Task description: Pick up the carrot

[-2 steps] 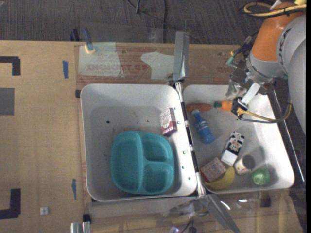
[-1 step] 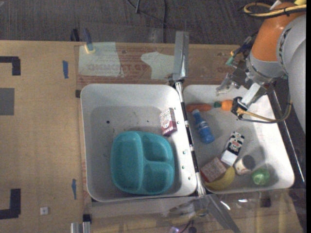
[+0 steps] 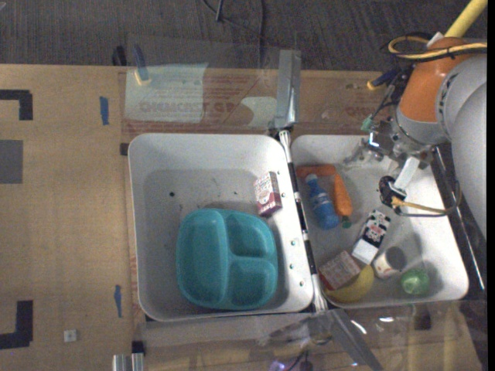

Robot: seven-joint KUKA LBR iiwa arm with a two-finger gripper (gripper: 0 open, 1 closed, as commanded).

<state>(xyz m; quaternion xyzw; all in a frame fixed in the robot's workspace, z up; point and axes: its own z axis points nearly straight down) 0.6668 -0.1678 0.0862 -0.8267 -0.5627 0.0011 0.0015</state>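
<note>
The carrot [image 3: 341,195] is a short orange stick lying in the right bin [image 3: 456,265], near that bin's back left. It rests against the right side of a blue bottle [image 3: 321,201]. My gripper [image 3: 376,147] hangs over the back of the right bin, to the right of the carrot and a little behind it, clear of it. Nothing shows in its grasp. The orange band of the arm [image 3: 424,95] sits just above it.
The right bin also holds a milk carton [image 3: 372,236], a small cup [image 3: 390,261], a green fruit [image 3: 415,282], a banana [image 3: 353,286] and a red-patterned packet [image 3: 339,269]. In the left bin [image 3: 155,168] lie a teal divided plate [image 3: 227,258] and a small box [image 3: 267,193].
</note>
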